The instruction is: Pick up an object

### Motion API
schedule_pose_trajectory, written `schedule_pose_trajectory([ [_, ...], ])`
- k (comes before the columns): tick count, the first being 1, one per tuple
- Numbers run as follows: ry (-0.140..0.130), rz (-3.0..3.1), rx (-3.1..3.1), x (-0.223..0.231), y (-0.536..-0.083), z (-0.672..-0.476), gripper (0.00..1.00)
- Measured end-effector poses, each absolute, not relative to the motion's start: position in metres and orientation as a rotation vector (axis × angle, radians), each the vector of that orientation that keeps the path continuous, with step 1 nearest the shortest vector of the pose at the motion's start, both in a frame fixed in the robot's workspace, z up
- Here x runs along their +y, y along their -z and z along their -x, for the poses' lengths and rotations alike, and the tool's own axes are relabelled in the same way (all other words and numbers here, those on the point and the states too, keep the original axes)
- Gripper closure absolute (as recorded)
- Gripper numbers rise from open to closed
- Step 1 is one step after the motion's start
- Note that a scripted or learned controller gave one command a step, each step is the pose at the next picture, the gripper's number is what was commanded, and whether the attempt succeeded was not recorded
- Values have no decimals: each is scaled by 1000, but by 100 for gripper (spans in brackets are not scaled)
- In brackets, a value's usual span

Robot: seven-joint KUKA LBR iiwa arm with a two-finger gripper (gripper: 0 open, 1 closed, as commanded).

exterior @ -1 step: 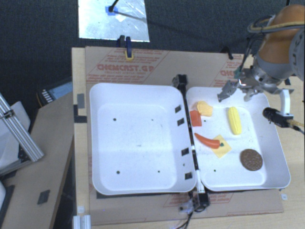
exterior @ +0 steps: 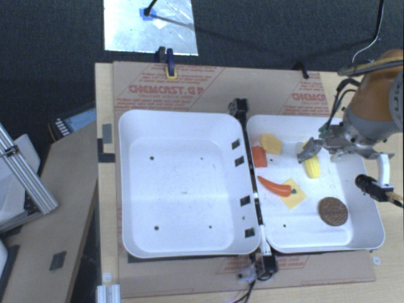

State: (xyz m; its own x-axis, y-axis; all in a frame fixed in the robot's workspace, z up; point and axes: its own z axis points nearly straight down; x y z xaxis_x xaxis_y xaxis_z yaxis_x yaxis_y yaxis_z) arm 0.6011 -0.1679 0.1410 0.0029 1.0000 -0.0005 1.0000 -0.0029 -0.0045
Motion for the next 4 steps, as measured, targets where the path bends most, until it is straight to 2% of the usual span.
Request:
schedule_pose_trajectory([
  [1, -3, 2225, -2220, -210, -125, -575, 0],
  [2, -1, 2224, -2218, -207, -173, -498, 0],
  [3, 3, 2218, -2231, -206, -188, -527, 0],
  [4, 5, 2217, -2235, -206, -132, -603, 0],
])
